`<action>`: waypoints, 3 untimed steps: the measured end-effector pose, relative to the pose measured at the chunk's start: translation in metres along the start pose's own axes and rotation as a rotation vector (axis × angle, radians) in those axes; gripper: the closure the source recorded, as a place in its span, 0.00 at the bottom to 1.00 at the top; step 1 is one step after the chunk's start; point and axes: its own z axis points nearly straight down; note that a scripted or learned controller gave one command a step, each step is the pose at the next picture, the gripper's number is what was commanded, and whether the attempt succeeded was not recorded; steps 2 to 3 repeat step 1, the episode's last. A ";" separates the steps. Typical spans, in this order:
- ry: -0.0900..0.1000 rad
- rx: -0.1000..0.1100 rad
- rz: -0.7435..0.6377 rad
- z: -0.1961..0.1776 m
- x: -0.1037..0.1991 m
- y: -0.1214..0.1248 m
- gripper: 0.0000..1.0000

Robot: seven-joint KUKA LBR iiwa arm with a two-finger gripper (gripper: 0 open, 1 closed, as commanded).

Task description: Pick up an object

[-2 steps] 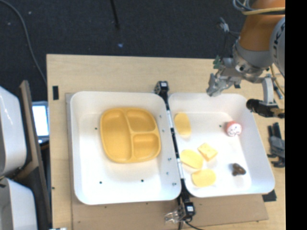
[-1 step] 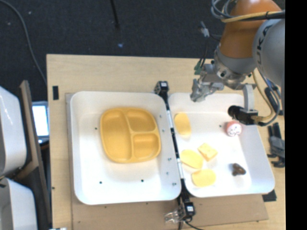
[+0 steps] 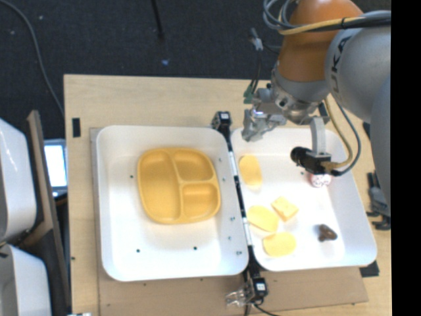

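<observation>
Gripper (image 3: 255, 129) over right bin's (image 3: 348, 239) far-left corner, grip state unclear; yellow pieces (image 3: 250, 171) just below it, nearer ones (image 3: 275, 226) clustered by the divider; yellow tray (image 3: 177, 184) in left bin (image 3: 118, 255).

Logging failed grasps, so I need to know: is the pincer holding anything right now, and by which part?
Nothing is seen held. The pincer hangs above the right bin's far left corner, with the nearest yellow piece lying apart below it.
</observation>
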 end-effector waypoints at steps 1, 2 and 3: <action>0.000 0.000 0.000 -0.002 0.058 -0.008 1.00; 0.000 0.000 0.000 -0.002 0.058 -0.008 1.00; 0.000 0.000 0.000 -0.002 0.058 -0.008 1.00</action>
